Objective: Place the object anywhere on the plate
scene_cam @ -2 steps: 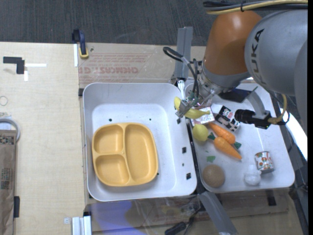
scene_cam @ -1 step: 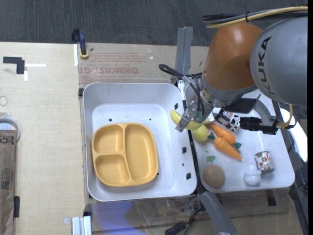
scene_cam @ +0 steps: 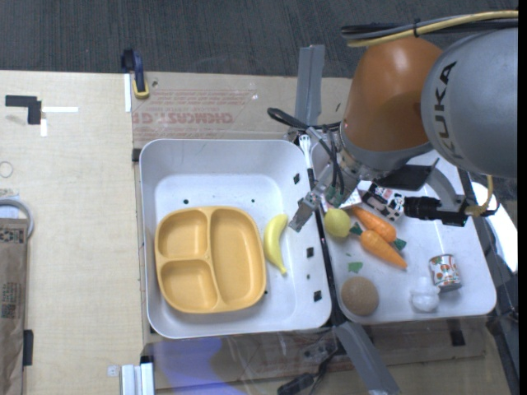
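Observation:
A yellow three-compartment plate [scene_cam: 165, 237] lies in the left bin [scene_cam: 214, 151], with a banana [scene_cam: 276, 243] on the bin floor just to its right. In the right bin [scene_cam: 476, 299], a yellow lemon [scene_cam: 338, 223] sits by the divider, touching two orange carrots [scene_cam: 383, 249]. My gripper [scene_cam: 317, 204] hangs over the divider between the bins, right above and to the left of the lemon. The wrist hides how the gripper stands and whether anything is in it.
The right bin also holds a brown round ball [scene_cam: 360, 295], a small can [scene_cam: 445, 271], a white object [scene_cam: 425, 298] and a patterned item [scene_cam: 384, 202] under the arm. A cardboard sheet [scene_cam: 206, 109] lies behind the left bin.

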Tool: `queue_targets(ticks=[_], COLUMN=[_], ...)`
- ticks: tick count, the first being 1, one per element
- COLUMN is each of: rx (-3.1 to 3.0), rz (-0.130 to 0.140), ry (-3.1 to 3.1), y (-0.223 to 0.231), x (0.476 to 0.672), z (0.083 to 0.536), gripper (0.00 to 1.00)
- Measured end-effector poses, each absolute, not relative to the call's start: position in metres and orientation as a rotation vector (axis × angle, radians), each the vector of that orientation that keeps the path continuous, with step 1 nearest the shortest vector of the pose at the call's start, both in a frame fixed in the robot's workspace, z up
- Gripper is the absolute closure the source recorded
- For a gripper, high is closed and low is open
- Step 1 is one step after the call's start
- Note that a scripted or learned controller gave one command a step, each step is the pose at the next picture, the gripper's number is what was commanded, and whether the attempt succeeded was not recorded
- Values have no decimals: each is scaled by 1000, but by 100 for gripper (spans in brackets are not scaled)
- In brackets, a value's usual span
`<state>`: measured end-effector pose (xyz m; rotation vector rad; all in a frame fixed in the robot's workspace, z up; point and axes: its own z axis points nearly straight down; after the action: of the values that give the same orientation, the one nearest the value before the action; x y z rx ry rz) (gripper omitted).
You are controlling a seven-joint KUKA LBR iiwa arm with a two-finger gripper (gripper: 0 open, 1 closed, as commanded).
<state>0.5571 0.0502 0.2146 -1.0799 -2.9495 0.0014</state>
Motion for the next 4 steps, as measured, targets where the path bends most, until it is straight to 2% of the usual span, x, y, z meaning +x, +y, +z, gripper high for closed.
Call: queue_targets(ticks=[1, 2, 3, 4], rx=[-961, -970, -970, -837], rz=[2, 0, 0, 0], ry=[-2990, -2989, -2989, -3031], y=[66, 64, 64, 46], x=[543, 544, 544, 544], z=[191, 200, 200, 276], gripper=[0, 100, 0, 0])
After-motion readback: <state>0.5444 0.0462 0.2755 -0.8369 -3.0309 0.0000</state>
